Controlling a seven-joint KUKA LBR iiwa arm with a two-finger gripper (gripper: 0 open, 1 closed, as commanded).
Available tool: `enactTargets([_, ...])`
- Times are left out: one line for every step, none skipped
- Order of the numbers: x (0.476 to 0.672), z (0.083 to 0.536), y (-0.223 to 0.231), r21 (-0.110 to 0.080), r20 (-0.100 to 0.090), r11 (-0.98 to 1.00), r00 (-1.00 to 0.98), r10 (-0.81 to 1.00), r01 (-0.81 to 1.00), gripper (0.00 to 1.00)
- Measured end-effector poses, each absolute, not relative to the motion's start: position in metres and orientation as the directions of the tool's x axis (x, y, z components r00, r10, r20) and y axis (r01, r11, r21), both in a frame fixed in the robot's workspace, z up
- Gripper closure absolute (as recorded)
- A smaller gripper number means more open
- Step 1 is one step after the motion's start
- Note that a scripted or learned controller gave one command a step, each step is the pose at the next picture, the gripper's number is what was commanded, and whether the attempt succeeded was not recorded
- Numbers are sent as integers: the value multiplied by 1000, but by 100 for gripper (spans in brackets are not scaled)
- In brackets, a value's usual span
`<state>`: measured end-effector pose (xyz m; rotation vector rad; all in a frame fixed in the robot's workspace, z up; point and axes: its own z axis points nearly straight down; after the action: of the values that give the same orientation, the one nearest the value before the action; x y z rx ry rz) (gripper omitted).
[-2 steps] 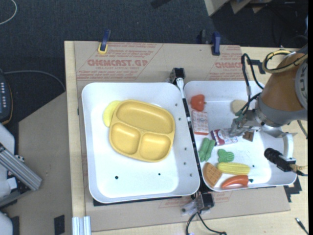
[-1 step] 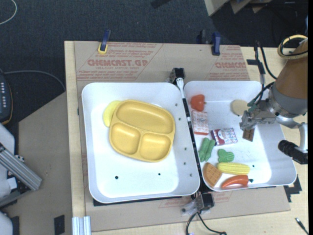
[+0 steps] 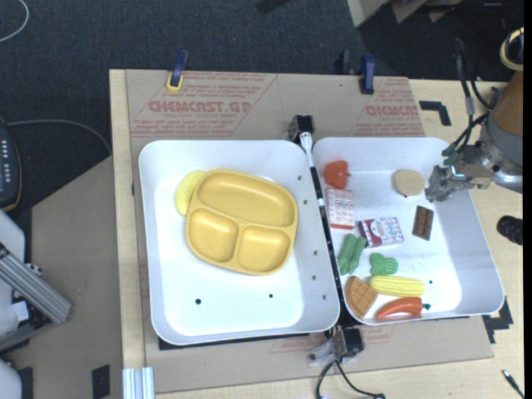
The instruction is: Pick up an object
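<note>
The right bin (image 3: 465, 248) holds several toy foods: a red tomato (image 3: 336, 173), a tan round biscuit (image 3: 408, 182), a brown chocolate bar (image 3: 423, 222), two small packets (image 3: 339, 207) (image 3: 381, 231), green vegetables (image 3: 351, 253), a corn cob (image 3: 397, 285), a waffle piece (image 3: 361, 296) and a red sausage (image 3: 399, 308). My gripper (image 3: 440, 184) hangs over the bin's upper right part. It is just right of the biscuit and above the chocolate bar. I see nothing held in it.
The left bin (image 3: 166, 248) holds a yellow divided plate (image 3: 239, 221). A black strip (image 3: 314, 189) runs between the bins. Clamps (image 3: 176, 71) (image 3: 366, 71) sit on the board's far edge. Cables hang at the right, by the arm (image 3: 507, 131).
</note>
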<state>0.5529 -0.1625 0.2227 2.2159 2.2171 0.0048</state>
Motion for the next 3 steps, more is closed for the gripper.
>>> enactTargets([553, 225, -163, 3, -1, 1, -1, 1000, 1000, 100])
enactTargets([589, 215, -125, 4, -2, 4, -4, 1000, 1000, 100])
enactTargets([621, 231, -83, 6, 0, 6, -6, 1000, 1000, 100])
